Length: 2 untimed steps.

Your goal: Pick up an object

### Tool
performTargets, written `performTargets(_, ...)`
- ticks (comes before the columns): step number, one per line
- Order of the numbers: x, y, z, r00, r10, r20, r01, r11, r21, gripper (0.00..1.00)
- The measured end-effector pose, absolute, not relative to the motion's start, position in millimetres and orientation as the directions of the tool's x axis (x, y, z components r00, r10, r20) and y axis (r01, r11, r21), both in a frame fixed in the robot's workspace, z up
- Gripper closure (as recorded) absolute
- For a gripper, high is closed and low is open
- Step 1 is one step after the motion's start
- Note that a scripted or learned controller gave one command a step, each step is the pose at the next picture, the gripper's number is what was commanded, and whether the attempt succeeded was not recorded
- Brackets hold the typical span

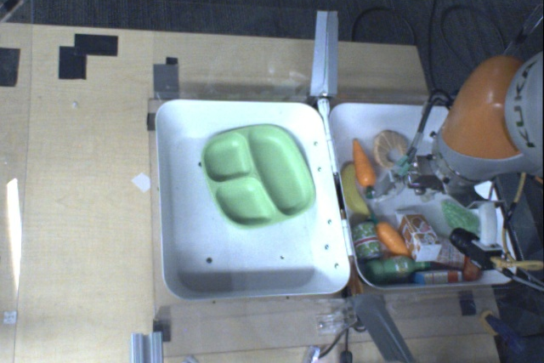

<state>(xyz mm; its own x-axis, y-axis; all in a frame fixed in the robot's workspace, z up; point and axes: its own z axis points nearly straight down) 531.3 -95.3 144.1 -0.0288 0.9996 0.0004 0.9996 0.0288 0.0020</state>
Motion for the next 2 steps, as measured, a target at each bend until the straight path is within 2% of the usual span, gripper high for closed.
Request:
performTargets(1, 503.9, -91, 97, -0.19, 0.982, -0.007, 0.981, 0.19, 0.038, 0.0)
performTargets(2, 506.8, -90, 109, -0.192, 0.981, -0.008, 0.98, 0.192, 0.045, 1.0)
